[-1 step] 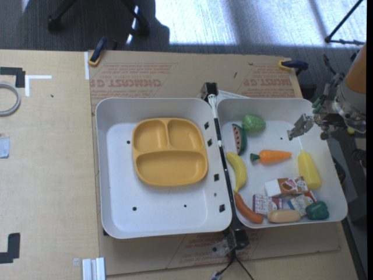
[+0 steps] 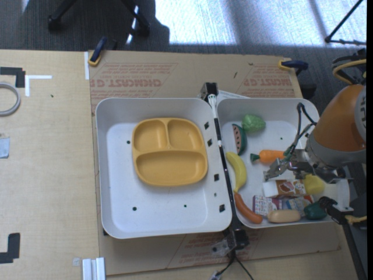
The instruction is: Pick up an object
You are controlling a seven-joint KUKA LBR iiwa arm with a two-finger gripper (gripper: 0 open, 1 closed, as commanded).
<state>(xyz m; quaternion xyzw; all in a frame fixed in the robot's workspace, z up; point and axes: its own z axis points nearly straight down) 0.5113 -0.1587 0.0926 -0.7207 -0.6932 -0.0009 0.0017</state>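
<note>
1. Low over the right bin (image 2: 303, 107), the hand (image 2: 284, 167) reaches in from the right at the end of the grey, orange-banded arm (image 2: 344, 127); its metal fingers point left, and whether they are parted or closed cannot be told.
2. Just left of the fingertips lies a toy carrot (image 2: 269, 155), its long axis left-right, green top pointing left.
3. Below the hand sits a printed carton (image 2: 284, 188).
4. Further left, a banana (image 2: 237, 169) runs lengthwise top to bottom.
5. Beyond, a yellow divided plate (image 2: 170, 151) lies in the left bin (image 2: 116, 214).
</note>
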